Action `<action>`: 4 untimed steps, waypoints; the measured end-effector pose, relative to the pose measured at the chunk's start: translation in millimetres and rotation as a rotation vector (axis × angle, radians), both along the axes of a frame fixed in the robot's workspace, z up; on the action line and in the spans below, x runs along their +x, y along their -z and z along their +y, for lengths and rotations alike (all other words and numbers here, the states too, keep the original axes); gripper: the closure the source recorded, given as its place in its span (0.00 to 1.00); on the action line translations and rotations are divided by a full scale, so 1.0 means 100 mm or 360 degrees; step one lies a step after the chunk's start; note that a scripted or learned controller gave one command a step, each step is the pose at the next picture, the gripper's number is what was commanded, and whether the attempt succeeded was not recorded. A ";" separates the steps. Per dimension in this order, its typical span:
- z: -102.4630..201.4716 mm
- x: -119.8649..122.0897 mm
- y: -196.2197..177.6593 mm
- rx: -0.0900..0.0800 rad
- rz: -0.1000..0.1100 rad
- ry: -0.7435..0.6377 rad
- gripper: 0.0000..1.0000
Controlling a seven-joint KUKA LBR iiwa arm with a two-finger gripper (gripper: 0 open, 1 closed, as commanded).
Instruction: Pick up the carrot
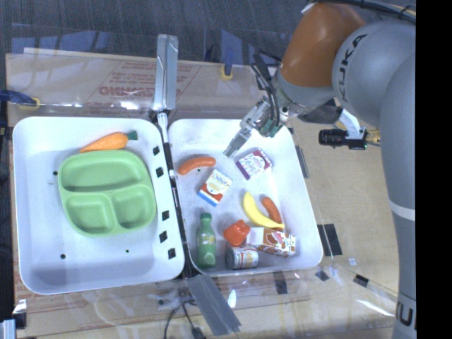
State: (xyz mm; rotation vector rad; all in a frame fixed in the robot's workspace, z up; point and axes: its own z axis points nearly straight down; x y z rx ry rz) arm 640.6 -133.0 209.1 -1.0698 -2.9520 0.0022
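**A:** Where's the carrot [106,142]?

**B:** In the left bin [28,189], lying on the white floor just behind the far edge of the green divided plate [106,191], its green top end pointing right. It looks to be touching the plate's rim, or very nearly.

**A:** And the gripper [236,145]?

**B:** Over the other bin, the right bin [300,189], near its far edge. The fingers slant down and to the left, and they look close together with nothing between them (the tip is thin and slightly blurred, so I wouldn't swear to a hairline gap). It is well apart from the carrot, with the wall between the bins in between.

**A:** What sits beneath it?

**B:** An orange-red sausage [195,164] lies just below and left of the tip. Near it are a small white carton [215,187] and a purple packet [254,163]. Toward the front of that bin: a banana [256,212] with another reddish sausage-like piece [271,208] against it, a red pepper [237,232], a green bottle [205,240], a tin can [243,258] on its side and a juice box [272,241]
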 end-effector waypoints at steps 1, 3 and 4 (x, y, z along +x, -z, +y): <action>0.05 0.07 0.83 0.0004 0.0007 -0.0427 0.00; 0.25 0.13 -0.45 0.0001 0.0005 0.0016 0.00; 0.25 0.13 -0.45 0.0000 0.0005 0.0017 0.00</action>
